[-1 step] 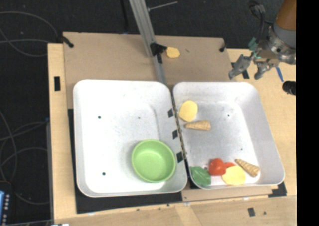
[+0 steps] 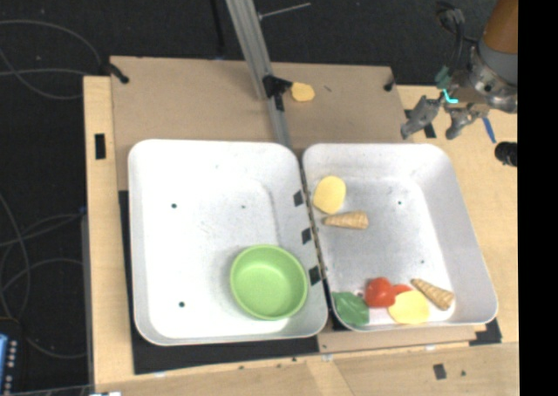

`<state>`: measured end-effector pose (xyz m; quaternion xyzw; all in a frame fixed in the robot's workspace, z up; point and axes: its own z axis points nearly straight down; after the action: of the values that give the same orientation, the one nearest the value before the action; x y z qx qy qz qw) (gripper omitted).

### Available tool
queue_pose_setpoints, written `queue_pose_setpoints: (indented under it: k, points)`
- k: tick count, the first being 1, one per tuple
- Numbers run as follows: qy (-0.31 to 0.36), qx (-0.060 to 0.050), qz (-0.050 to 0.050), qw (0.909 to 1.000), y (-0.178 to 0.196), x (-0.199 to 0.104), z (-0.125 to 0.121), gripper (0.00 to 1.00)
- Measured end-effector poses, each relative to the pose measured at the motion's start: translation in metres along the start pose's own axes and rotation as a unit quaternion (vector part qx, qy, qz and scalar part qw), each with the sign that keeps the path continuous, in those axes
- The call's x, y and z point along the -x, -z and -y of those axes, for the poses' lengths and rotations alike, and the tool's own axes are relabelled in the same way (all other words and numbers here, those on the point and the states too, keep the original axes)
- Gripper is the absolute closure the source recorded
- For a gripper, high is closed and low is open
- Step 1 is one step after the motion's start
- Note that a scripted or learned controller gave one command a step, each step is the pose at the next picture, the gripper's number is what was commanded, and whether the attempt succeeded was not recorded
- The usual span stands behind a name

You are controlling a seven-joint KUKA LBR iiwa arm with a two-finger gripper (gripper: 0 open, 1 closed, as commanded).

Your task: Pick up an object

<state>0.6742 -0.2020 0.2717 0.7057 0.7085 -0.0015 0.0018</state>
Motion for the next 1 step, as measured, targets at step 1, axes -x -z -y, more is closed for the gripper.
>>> queue_pose_setpoints:
  k: [1]
  points:
    - [-0.002, -0.002, -0.001, 1.0, -0.0631, 0.0008, 0.0009, 0.0]
